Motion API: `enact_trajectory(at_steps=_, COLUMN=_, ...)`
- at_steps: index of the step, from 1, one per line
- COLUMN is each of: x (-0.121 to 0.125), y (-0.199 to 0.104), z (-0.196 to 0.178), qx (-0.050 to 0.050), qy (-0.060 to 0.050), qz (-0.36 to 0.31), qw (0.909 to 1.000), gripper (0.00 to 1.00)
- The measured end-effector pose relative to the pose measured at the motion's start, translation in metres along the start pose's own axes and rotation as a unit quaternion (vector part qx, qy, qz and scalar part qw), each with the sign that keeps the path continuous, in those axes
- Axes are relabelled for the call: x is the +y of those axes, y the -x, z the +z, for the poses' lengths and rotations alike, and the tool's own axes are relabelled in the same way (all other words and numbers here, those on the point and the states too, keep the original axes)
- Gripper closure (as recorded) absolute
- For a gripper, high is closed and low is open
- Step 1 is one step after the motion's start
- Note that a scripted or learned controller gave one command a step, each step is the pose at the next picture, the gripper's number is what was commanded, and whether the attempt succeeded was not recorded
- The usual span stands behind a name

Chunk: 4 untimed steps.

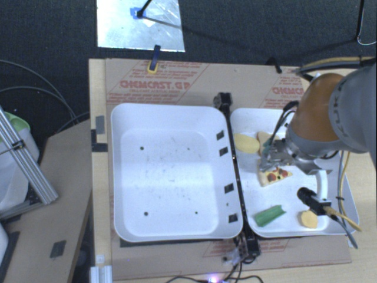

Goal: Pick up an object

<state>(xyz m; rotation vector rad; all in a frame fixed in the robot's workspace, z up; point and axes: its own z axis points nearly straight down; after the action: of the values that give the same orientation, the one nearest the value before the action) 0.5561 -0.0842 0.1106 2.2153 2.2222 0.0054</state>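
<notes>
Looking down at the bench: a brown cardboard sheet printed with red lettering [171,82] covers the top, and two shallow white plastic bins sit on it side by side. The left bin [126,122] has a scuffed floor with a few small dark dots. The right bin [247,115] holds the toys. A black divider strip with clips [231,158] runs between the two bins.

The grey arm with the orange band [321,108] reaches in from the right and bends down over the right bin. Its gripper [272,158] is low, just above a flat pizza-slice toy with red spots [275,175], about touching its upper edge. Whether the tips are apart or together I cannot tell; the wrist hides them.

Just left of the gripper lies a pale yellow oval piece [247,142]. Nearer the front wall is a green cylindrical toy [270,214], tilted, and to its right a small yellow rounded piece [308,219]. Black and yellow cables [333,208] trail from the arm over that corner.

Beyond the bench, a shiny foil square [140,16] lies on dark carpet [47,28]. At the left stand a tan side table [65,175] and a silver aluminium rail [26,164].
</notes>
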Motion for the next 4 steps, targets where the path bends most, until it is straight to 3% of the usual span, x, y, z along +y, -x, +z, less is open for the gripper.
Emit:
enact_trajectory(at_steps=1, x=-0.008, y=-0.112, z=-0.078, qx=0.003, qy=0.002, qz=-0.006, qw=1.0000, gripper=1.00)
enact_trajectory(at_steps=2, x=-0.059, y=-0.175, z=-0.127, qx=0.003, qy=-0.001, qz=-0.005, qw=1.0000, gripper=1.00)
enact_trajectory(at_steps=3, x=0.023, y=-0.219, z=-0.023, qx=0.000, qy=-0.004, qz=-0.002, qw=1.0000, gripper=1.00)
enact_trajectory(at_steps=4, x=0.041, y=-0.209, z=-0.180, qx=0.002, qy=0.007, qz=-0.001, qw=1.0000, gripper=1.00)
